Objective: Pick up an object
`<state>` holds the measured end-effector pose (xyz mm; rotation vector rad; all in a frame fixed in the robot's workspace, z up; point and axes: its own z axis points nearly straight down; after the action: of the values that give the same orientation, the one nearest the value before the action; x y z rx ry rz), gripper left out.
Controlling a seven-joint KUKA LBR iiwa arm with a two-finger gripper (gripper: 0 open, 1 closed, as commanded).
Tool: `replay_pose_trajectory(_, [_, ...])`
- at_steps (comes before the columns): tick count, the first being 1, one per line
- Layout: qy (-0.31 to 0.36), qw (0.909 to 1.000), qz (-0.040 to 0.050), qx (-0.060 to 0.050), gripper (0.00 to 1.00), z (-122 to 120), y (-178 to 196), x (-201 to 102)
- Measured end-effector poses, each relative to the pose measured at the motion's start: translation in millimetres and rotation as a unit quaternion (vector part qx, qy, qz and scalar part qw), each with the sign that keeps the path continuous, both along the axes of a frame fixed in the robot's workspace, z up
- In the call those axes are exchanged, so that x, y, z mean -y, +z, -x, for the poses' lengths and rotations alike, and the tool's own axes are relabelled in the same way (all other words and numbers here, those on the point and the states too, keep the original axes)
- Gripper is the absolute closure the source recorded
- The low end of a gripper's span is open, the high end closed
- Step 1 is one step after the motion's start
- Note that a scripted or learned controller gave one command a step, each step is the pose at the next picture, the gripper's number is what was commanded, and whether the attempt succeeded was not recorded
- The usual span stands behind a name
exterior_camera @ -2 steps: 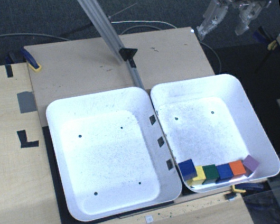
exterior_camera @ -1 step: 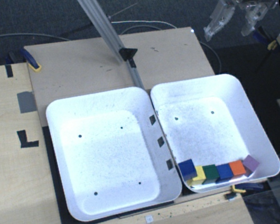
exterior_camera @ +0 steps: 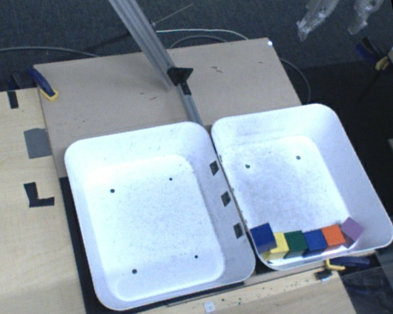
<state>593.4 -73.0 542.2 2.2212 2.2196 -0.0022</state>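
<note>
Blocks (exterior_camera: 307, 238), small and coloured, lie huddled along the near wall of the right bin (exterior_camera: 327, 129), at its near corner; their row has its long axis running left to right along that wall, tilting a little upward toward the right end. From the left there is a blue block (exterior_camera: 262, 236) sitting slightly behind a yellow one (exterior_camera: 278, 246), then a green block (exterior_camera: 295, 241), a second blue block (exterior_camera: 315, 240), an orange block (exterior_camera: 332, 234) and a purple block (exterior_camera: 351, 228) turned at an angle, nearest the bin's right corner. They touch or nearly touch one another. The left bin (exterior_camera: 146, 214) sits just beside the right one, their rims meeting in the middle. The pincer (exterior_camera: 342, 3) hangs at the upper right, well apart from both bins and beyond the edge of the worktop (exterior_camera: 117, 91), over the dark floor; its pale fingers (exterior_camera: 315, 10) are spread apart and nothing sits between them. A grey metal bar (exterior_camera: 140, 27) slants down from the top toward the gap between the bins
</note>
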Motion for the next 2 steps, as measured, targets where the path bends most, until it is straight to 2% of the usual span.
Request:
replay_pose_trajectory(1, [-0.003,1.0,-0.0006,-0.001,0.0,105,-35,67])
replay_pose_trajectory(2, [0.005,1.0,-0.0016,0.0,0.0,106,-27,-75])
